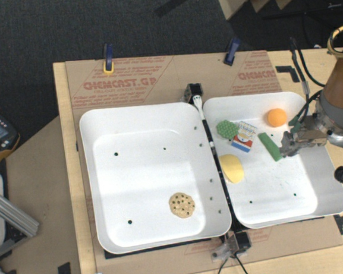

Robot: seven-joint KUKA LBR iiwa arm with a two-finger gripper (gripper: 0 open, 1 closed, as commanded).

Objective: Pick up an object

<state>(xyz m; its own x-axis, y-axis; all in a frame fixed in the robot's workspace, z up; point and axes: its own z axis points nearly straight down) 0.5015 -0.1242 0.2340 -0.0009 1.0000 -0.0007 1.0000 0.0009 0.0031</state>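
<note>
The left bin [103, 169] is holding a cookie [181, 204] near its front; the right bin [320, 201] is holding the rest, with the arm [338, 98] reaching in from the right. The gripper [287, 145] is hanging just beside the green bar [269, 146] near the bin's middle; whether it is open or closed I cannot tell. The yellow lump [233, 168] is looking soft and rounded, likely to slip; the orange ball [276, 117] is likely to roll; the bar is probably stiff, light, and best pinched across its narrow width.
</note>
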